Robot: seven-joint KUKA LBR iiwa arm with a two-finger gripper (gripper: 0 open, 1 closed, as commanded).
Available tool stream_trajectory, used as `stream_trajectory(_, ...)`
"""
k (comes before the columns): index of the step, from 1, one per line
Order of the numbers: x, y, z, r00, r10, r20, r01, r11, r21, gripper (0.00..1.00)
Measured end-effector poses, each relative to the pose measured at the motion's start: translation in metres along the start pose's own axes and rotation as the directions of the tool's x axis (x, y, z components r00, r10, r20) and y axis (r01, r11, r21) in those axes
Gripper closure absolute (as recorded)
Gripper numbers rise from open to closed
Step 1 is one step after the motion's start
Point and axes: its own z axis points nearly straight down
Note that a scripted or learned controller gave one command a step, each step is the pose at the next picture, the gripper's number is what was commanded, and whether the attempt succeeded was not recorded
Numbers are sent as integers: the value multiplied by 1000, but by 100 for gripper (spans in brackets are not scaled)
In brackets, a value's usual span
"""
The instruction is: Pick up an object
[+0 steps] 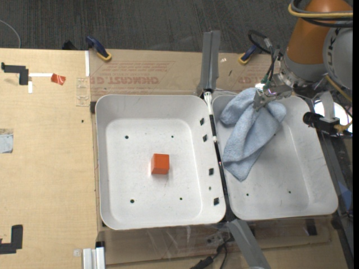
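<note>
A light blue cloth (249, 130) lies in the right bin (303, 195), bunched along its left side and rising to a peak at its upper right. My gripper (262, 98) is at that peak, at the bin's back edge, and its fingers are shut on a fold of the cloth. The rest of the cloth hangs down and to the left from that pinch, its lower end resting on the bin floor. An orange cube (160, 164) sits alone near the middle of the left bin (112, 150), far from the gripper.
A grey divider post (210, 60) stands between the two bins at the back. Two clamps (99, 48) (247, 56) hold the cardboard behind the bins. The arm's orange band (320, 21) is above the right bin's back right corner.
</note>
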Motion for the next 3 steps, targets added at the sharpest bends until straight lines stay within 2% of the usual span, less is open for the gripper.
stream_trajectory(1, 1, 0, 4, 999, 44, -1, -44, 999, 1, 100)
stream_trajectory(2, -17, -4, 7, 999, 42, 0, -42, 999, 0, 100)
stream_trajectory(3, -19, -5, 5, 997, 74, -1, -74, 997, 0, 100)
